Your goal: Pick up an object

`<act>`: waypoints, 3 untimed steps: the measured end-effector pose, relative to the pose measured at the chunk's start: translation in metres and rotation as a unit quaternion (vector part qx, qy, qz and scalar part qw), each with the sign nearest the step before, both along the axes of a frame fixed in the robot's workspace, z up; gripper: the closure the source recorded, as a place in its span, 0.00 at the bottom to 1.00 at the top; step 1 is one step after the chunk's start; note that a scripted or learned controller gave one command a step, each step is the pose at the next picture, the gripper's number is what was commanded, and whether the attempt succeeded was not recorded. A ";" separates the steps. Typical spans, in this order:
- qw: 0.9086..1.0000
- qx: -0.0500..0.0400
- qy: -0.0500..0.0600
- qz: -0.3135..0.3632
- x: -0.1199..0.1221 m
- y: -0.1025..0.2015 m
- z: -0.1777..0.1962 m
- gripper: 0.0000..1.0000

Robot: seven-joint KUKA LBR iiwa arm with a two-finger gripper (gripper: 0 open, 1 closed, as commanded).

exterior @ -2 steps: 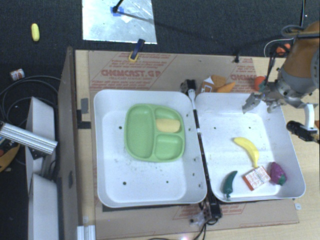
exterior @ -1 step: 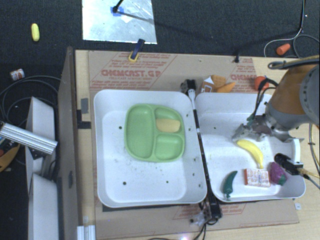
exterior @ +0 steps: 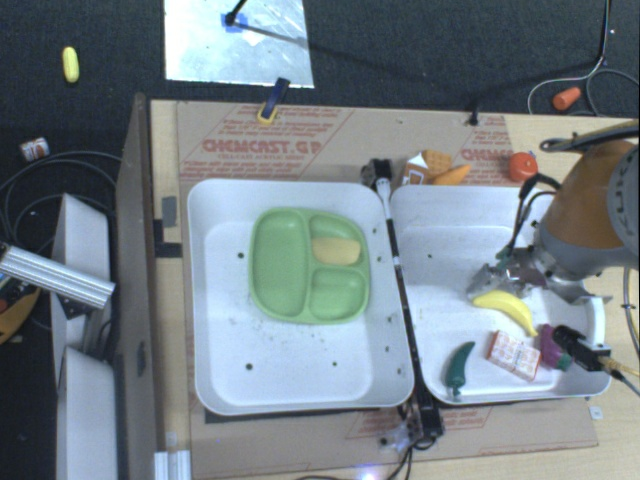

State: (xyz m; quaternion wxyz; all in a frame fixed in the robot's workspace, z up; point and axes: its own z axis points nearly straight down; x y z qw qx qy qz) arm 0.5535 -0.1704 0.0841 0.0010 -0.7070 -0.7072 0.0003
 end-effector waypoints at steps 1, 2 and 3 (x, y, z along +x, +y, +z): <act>1.000 -0.001 -0.003 0.000 0.002 -0.001 0.011 1.00; 1.000 -0.001 -0.003 0.000 0.002 -0.001 0.011 0.00; 1.000 -0.001 0.000 -0.001 -0.039 -0.014 0.015 0.00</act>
